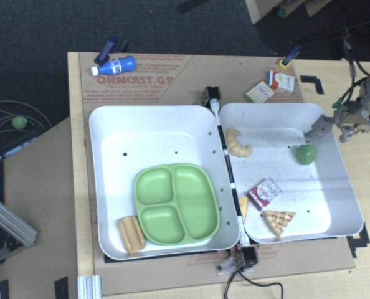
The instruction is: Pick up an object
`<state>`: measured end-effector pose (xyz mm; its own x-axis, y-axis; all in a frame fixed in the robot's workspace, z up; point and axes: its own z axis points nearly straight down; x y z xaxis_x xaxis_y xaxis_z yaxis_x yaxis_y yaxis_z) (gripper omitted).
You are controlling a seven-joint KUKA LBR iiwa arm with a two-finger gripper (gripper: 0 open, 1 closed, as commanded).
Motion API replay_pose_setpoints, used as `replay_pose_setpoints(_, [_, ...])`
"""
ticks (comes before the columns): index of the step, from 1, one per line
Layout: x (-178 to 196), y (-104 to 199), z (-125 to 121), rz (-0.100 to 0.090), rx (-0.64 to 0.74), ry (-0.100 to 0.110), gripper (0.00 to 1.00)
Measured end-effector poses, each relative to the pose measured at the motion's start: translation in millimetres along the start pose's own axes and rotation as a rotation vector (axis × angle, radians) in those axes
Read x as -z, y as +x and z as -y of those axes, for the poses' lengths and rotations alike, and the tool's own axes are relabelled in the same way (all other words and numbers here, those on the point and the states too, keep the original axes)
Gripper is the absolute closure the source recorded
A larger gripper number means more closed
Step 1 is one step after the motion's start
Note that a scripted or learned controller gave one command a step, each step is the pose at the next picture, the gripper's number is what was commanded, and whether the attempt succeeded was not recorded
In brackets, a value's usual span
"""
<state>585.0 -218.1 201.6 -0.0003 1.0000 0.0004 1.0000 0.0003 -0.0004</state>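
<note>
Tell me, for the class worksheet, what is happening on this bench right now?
A grey robot arm reaches in from the right, its end effector hanging over the right shallow white bin, close to a small round green object. Nothing is visibly gripped. That bin also holds a pale croissant-shaped toy, a small red-and-white packet and a toy pizza slice. The left white bin holds a green divided plastic plate and a tan bread-like piece.

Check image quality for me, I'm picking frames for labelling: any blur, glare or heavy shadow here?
Camera view: bins and their contents are sharp; the gripper at the right edge looks slightly soft; the right bin has a soft shadow band across its floor; no strong glare on the green plate.
</note>
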Motion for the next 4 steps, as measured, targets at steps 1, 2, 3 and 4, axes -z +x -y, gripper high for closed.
replay_pose_setpoints(1, [-94, -2, -25, -0.006, 0.003, 0.004, 0.0])
replay_pose_setpoints(2, [-116, 1, -23, -0.011, 0.006, 0.0, 0.0])
replay_pose_setpoints(3, [-106, -5, -22, 0.0, 0.001, -0.001, 1.0])
replay_pose_setpoints(4, [-20, 48, 35, 0.0, 0.001, -0.001, 1.0])
